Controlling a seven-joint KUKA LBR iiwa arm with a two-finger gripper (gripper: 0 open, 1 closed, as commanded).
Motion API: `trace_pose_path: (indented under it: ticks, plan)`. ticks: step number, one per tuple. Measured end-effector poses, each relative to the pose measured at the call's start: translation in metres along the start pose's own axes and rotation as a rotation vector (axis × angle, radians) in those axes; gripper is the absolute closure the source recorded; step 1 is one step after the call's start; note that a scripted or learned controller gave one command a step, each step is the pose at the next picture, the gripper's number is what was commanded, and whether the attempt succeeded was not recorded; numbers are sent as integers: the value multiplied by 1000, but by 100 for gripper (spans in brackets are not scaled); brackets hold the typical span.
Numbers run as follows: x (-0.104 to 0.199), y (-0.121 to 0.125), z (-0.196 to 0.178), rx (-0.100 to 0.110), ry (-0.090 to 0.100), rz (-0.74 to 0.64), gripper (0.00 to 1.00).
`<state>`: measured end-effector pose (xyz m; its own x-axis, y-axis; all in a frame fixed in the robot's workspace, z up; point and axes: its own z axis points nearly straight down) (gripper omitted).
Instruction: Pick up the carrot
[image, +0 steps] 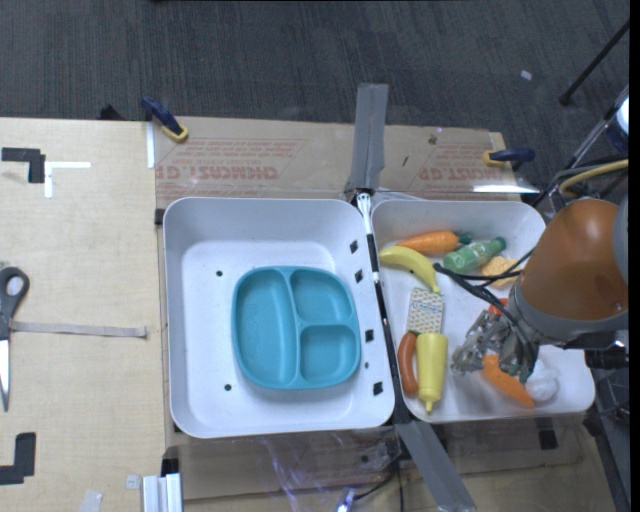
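Camera view: two carrots were noted in the right bin (560, 400). One carrot (428, 241) lay at the far side beside a banana (410, 264) and green bottle (474, 253). The gripper (492, 345) was lowered near a second carrot (508, 382) at the near edge; finger state could not be told. A teal plate (297, 327) sat in the left bin (190, 300).

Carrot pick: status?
End effector low in right bin, over orange carrot; grip unconfirmed. Second carrot at bin's far side, beside banana.
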<state>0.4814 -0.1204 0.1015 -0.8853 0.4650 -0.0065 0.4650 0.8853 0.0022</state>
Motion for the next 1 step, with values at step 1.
trace_pose_path:
  ticks: [1]
  plan:
    - [9, 14, -39, 1, 2, 174, 100]
